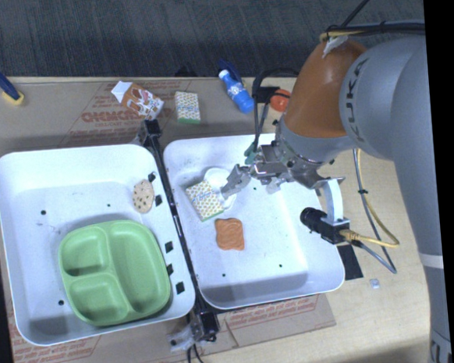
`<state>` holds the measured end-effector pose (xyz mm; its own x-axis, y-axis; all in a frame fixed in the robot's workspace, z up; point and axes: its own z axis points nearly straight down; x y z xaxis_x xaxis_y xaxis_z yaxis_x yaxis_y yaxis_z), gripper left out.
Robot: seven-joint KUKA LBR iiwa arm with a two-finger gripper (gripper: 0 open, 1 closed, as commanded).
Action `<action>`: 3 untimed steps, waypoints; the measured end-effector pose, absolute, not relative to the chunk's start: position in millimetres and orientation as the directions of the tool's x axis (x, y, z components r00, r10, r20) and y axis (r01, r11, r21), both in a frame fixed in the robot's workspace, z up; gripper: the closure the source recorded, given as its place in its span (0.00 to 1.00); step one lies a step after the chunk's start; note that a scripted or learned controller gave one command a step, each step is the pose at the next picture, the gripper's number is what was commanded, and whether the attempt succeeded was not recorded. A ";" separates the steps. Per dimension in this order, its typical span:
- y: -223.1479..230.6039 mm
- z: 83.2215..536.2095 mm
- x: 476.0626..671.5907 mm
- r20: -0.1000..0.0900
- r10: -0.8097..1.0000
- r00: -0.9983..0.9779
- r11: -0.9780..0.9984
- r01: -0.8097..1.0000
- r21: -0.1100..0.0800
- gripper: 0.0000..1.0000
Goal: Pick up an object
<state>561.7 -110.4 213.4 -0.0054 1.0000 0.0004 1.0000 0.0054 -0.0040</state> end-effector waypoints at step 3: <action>-139.1 167.4 560.0 -0.001 1.000 -0.005 0.005 1.000 -0.001 0.00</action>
<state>560.0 -139.1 167.4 -0.0053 1.0000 -0.0005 1.0000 0.0053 -0.0008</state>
